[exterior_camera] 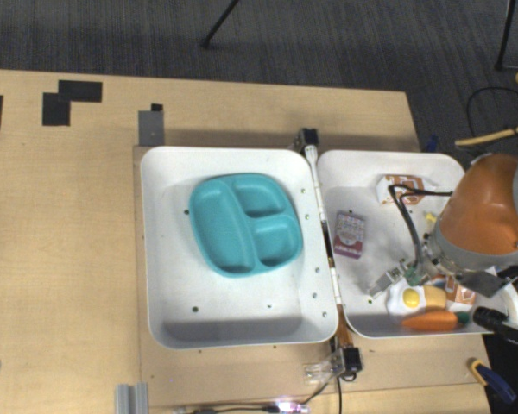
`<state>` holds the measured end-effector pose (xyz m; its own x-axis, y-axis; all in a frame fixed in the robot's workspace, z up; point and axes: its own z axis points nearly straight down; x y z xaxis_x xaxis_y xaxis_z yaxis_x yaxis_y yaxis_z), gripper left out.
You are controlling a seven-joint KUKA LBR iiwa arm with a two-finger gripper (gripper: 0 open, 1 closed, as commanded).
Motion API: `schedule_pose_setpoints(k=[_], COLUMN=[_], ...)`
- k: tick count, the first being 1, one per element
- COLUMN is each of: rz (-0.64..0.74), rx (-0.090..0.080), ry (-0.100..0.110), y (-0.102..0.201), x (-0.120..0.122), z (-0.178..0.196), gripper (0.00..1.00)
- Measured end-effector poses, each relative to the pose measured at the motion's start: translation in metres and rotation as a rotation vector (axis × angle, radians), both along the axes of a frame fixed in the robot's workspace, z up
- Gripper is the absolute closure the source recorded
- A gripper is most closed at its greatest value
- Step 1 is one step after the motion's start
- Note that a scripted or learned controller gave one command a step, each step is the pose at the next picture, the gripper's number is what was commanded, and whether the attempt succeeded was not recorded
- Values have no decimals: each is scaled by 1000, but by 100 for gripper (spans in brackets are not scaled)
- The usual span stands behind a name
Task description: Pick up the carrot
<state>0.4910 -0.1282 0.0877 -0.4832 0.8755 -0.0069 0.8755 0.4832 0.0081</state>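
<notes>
The carrot is an orange stick lying flat along the front wall of the right bin, near its front right corner. My gripper is low inside that bin, a little to the left of the carrot and further from the front wall, apart from it. Nothing shows held in it. The arm's orange band hangs over the right side of the bin and hides part of its floor.
A yellow and white toy and an orange-white packet lie just behind the carrot. A purple-white packet and a small brown-white item lie further back. A teal divided plate sits in the left bin.
</notes>
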Motion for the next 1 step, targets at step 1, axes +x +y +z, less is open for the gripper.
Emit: schedule_pose_setpoints(k=[1], rz=[-27], rx=[3], ry=[-1], y=[37], x=[1], z=[0], gripper=[0])
